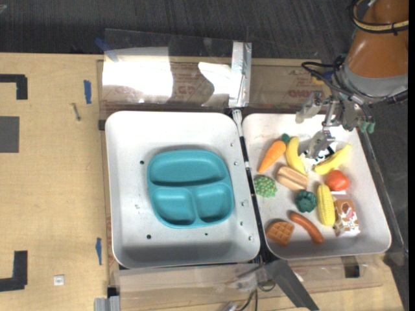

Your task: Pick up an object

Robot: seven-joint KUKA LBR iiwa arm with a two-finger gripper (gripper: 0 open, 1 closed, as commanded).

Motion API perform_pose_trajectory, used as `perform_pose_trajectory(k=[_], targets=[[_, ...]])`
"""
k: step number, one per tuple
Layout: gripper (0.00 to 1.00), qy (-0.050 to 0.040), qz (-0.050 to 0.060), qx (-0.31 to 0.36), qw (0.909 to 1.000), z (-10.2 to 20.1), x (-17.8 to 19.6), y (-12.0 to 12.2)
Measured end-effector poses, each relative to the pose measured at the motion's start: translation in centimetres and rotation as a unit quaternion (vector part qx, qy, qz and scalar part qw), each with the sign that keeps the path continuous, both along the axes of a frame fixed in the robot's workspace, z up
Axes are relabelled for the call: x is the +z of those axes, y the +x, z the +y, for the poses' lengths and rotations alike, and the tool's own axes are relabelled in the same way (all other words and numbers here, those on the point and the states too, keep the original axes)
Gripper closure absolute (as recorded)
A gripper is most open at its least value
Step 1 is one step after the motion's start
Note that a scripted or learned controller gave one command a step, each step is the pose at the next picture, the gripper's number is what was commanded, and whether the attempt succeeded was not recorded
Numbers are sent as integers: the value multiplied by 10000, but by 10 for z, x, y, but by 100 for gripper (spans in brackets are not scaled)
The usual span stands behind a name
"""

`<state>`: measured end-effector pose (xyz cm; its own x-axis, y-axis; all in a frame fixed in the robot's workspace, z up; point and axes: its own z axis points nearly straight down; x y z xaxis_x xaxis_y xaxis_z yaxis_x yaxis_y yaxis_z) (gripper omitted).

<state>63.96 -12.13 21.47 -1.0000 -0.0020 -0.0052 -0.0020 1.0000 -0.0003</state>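
Observation:
The right bin (379, 229) holds several toy foods: a carrot (272, 155), two bananas (295, 155) (334, 159), a hot dog bun (292, 177), broccoli (264, 186), a tomato (337, 181), a corn cob (325, 204), a dark green vegetable (306, 201), a sausage (306, 227), a waffle (280, 232) and a small printed carton (345, 216). My gripper (322, 149) hangs low over the bin's back part, between the two bananas, with its tip close to the right banana's left end. I see nothing lifted off the bin floor.
The left bin (123, 141) carries a teal divided tray (190, 186). A clear plastic sheet and a taped divider (238, 73) stand behind the bins. The arm's orange band (382, 18) is above the right bin's back right corner. Cardboard bench lies to the left.

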Motion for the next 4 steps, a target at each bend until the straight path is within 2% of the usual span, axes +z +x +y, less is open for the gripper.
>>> perform_pose_trajectory(k=[1,2,3,4], targets=[[0,15,50,-2,10000,28,-106,-5],[0,-11,-100,16,9999,1,-119,-89],[100,-8,-117,34,9999,3,-109,-88],[0,-7,-110,35,9999,3,-110,-88]])
